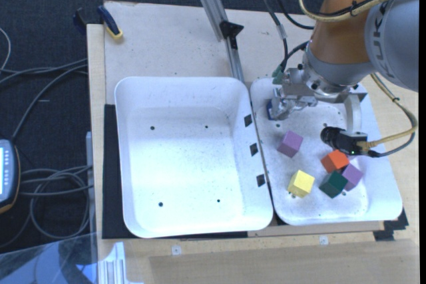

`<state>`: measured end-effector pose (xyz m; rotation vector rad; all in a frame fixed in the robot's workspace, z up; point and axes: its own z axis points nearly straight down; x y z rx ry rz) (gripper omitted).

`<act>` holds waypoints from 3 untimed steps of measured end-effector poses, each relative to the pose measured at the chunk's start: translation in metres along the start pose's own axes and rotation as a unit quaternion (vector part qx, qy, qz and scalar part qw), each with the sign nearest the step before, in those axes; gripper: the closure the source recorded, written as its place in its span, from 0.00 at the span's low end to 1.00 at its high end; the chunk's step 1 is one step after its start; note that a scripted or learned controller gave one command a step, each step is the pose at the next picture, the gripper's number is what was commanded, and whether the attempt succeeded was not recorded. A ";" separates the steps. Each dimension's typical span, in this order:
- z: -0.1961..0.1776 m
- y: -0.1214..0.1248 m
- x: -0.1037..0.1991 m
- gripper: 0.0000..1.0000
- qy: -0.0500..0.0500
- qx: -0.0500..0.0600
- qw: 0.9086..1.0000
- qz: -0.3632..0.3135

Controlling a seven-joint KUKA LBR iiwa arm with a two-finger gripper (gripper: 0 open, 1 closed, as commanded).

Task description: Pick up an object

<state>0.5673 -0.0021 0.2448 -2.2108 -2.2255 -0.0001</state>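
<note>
The wooden bench (166, 36) is seen from above, with two shallow white bins set side by side on it. The left bin (133, 143) is the larger in view; the right bin (373, 189) lies against its right edge. The arm (373, 16), grey with an orange band, is seen reaching in from the right and is held above the upper part of the right bin.

The gripper (281, 108) is pointed down at the upper left corner of the right bin, close to the divide between the bins. Whether its fingers are open or closed cannot be told, since they are hidden among the metal parts of the wrist, and nothing can be made out between them.

Five blocks are counted in the right bin, all below the gripper and apart from it. One purple block (290, 143) is nearest to it. One yellow block (301, 183) lies lower. One orange block (335, 160), one green block (333, 183) and a second purple block (352, 175) are clustered together, touching.
</note>
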 end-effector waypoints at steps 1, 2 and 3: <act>-0.008 -0.003 0.053 1.00 0.000 -0.003 1.000 0.000; 0.001 -0.003 0.096 1.00 -0.001 -0.001 1.000 0.000; 0.000 -0.003 0.093 0.00 -0.001 -0.001 1.000 0.003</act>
